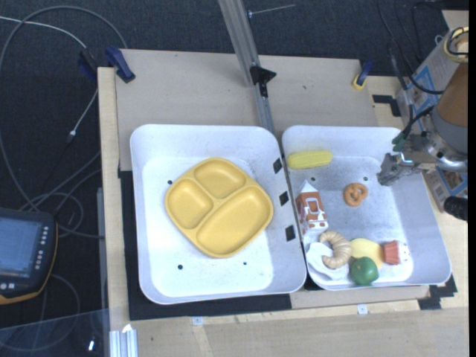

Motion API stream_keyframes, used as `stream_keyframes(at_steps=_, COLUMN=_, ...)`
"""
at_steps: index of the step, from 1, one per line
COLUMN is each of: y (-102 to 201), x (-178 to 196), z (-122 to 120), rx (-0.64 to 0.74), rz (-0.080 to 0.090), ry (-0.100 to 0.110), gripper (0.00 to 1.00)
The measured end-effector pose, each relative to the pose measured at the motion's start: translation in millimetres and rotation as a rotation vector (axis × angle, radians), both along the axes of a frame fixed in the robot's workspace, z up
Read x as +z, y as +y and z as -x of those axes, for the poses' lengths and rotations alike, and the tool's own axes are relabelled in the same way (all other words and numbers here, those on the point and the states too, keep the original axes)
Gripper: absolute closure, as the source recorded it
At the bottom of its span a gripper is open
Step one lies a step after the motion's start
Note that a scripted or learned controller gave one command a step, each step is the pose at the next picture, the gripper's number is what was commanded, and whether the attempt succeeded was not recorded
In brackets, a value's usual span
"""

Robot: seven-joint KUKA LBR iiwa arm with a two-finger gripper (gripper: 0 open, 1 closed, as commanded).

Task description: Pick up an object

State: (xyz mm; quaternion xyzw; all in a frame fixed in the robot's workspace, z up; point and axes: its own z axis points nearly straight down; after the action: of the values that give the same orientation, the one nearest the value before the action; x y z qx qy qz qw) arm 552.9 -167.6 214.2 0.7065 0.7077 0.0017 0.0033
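Yellow tray (pixel 219 216) alone in left bin (pixel 149 274). Right bin (pixel 428 229) of it: corn (pixel 309 159), pretzel (pixel 355 194), carton (pixel 312 210), croissant (pixel 336 247), lemon (pixel 364 248), lime (pixel 364 271). Gripper (pixel 388 171) just right of pretzel, can't tell how open, nothing visibly held.

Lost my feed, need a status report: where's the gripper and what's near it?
Gripper over the right bin's upper right, nothing seen between its fingers. Pretzel nearest, just left and below it. Corn cob further left. Nothing blocking the pretzel.

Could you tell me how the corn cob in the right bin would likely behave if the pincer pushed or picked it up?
The corn cob looks cylindrical and lies on its side, so it may roll if nudged. Its smooth, plastic-looking surface could slip between fingers. It probably stays stiff.
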Motion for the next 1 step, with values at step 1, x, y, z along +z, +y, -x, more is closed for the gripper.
stream_keyframes(at_steps=1, y=0.1, x=20.8, z=-1.2, rx=0.0, rz=-0.001, ry=0.002, gripper=1.0)
